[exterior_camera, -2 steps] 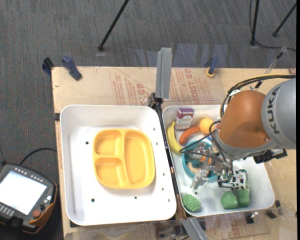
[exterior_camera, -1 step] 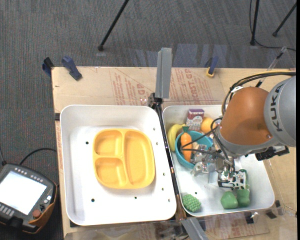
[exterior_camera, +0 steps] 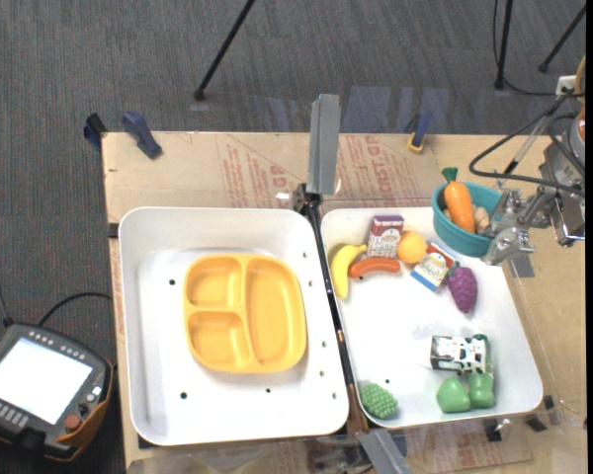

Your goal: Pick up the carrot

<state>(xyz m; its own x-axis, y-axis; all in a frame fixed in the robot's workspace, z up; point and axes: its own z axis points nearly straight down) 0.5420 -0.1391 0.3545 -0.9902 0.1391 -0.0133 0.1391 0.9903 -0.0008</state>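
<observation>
Orange carrot | in teal bowl | gripper beside bowl

An orange carrot with a green top lies in a teal bowl, and both bins are white, the left one carrying a yellow divided plate. The right bin shows a yellow banana, a red-orange sausage, an orange ball, purple grapes, a black-and-white patterned toy truck, two green peppers and a bumpy green fruit. The desk is brown cardboard with red printing, and the claw is grey metal.
</observation>
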